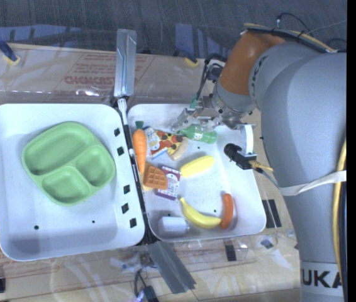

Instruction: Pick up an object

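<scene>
The gripper sits low over the far end of the right bin, right above a small green bottle lying on its side; whether its fingers are apart or together cannot be told. Nearby lie a carrot, a pizza slice, a waffle, a yellow lemon-like piece, a banana and a hot dog. The arm bears the letters "UKA". The left bin holds a green divided plate
</scene>
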Robot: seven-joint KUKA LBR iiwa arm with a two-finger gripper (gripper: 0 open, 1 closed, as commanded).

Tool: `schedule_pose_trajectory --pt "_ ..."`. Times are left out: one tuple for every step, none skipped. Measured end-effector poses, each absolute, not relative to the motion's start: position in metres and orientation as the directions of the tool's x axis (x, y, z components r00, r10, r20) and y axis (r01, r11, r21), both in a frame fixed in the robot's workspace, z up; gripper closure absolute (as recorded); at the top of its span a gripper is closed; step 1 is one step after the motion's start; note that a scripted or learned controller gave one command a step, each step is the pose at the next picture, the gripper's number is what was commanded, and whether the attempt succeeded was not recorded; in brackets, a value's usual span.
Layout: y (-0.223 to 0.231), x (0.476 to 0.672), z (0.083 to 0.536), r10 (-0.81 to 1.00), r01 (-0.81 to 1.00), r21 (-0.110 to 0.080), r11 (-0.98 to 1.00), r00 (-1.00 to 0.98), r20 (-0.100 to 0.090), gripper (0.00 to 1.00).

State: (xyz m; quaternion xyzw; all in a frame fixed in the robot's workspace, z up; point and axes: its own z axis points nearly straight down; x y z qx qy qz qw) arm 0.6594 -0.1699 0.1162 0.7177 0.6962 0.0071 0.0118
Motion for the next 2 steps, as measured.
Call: schedule_pose_trajectory --pt "-0.187 0.656 0.099 0.995 0.995 0.011 0.099 -0.099 -0.004 0.00" --pt "-0.185 0.657 0.110 0.994 0.994 0.013 0.106 -0.106 -0.004 1.00"
